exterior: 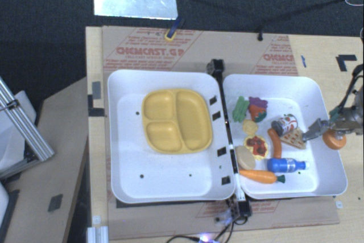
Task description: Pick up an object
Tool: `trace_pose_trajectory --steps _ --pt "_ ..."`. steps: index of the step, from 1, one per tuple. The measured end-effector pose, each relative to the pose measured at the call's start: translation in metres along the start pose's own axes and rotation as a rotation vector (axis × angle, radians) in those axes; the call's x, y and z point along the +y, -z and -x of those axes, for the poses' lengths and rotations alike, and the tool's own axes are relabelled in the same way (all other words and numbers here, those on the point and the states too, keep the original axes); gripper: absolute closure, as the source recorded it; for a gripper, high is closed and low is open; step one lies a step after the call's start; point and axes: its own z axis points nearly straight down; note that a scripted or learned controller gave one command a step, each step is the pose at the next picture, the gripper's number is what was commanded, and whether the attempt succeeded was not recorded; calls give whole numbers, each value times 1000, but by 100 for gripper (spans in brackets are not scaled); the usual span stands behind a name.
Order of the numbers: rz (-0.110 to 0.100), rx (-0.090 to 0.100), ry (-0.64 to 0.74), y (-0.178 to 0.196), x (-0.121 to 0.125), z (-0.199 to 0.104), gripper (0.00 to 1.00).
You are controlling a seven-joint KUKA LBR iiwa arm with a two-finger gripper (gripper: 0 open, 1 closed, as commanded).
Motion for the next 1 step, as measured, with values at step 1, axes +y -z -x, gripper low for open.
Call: trace_pose_trajectory --steps 1 --pt "11 -3 4 5 3 0 0"
